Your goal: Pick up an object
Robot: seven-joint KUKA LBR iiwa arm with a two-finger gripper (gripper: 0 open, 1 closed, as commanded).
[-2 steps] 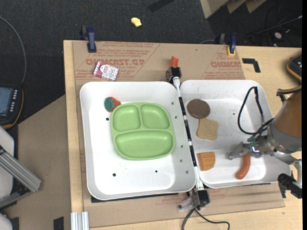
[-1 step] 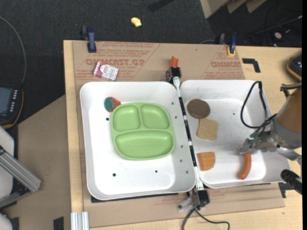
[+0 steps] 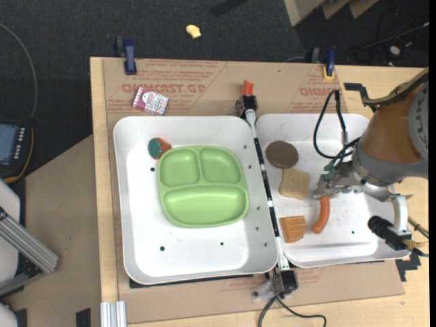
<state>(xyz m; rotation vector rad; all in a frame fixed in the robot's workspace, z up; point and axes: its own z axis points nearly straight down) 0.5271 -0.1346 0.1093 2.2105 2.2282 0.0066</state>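
Nearest the camera, a cracker [image 3: 293, 228] lies at the right bin's [image 3: 354, 251] front, a sausage [image 3: 321, 215] just beside it. Over the sausage's upper end hangs the gripper [image 3: 327, 186]; whether it grips anything I cannot tell. Bread [image 3: 295, 183] and a brown disc [image 3: 281, 154] lie behind. Nothing looks lifted yet, so the pick remains undone.

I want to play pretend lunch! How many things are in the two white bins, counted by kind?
Green divided plates: 1, the plate in the left bin.
Small red-and-teal toys: 1, the toy beside the plate.
Brown round patties: 1, the patty.
Bread slices: 1, the tan slice.
Orange crackers: 1, the cracker.
Hot dog sausages: 1, the sausage.
Total: 6
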